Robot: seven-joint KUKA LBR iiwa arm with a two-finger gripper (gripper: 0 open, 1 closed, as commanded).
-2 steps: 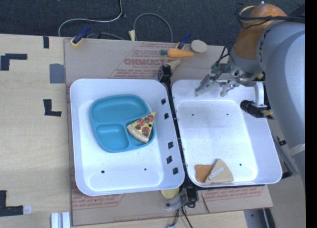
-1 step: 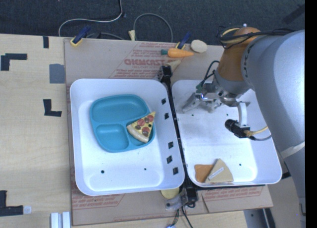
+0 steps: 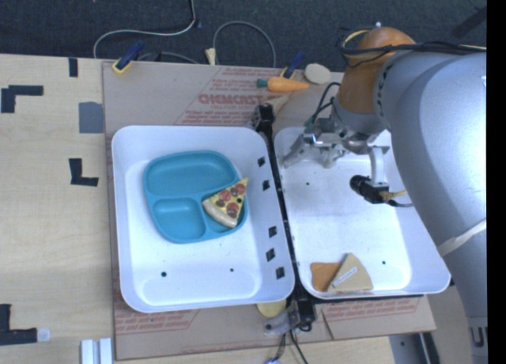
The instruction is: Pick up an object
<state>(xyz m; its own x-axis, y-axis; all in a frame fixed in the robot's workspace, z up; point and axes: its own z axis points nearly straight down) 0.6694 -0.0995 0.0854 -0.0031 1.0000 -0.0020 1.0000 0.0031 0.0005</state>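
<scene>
The grey arm (image 3: 443, 117) covers much of the right bin (image 3: 395, 275), and the hand (image 3: 320, 145) beneath its wrist is a dim tangle of metal, so I cannot tell how it stands. It seems to hover over the bin's far left corner. A sandwich wedge (image 3: 341, 275) lies at the near edge. In the left bin (image 3: 134, 275), a pizza slice (image 3: 228, 202) rests on a blue tray (image 3: 182, 188).
</scene>
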